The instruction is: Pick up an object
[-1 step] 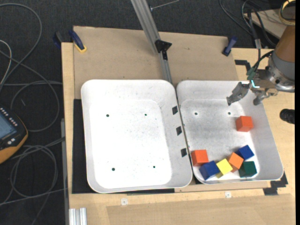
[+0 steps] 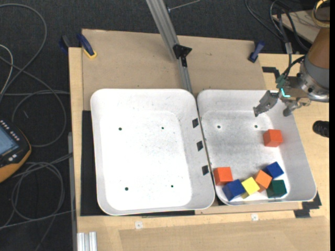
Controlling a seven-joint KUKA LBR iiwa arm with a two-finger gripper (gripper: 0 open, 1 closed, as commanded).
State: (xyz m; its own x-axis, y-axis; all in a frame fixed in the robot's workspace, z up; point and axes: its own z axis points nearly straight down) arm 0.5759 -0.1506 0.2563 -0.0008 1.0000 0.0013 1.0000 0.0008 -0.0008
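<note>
Both white bins [image 2: 144,101] look like smooth, faintly glossy plastic, speckled with grey scuffs. Beneath them the bench [image 2: 131,56] shows matt, pale wood. Behind the bins, a slanting rail [image 2: 165,22] has a brushed-metal sheen. The blocks [image 2: 250,183] inside the right bin appear matt.

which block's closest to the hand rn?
The lone orange block, alone mid-bin in the right bin, just below the open hand. The other blocks are clustered along the bin's near edge.
</note>
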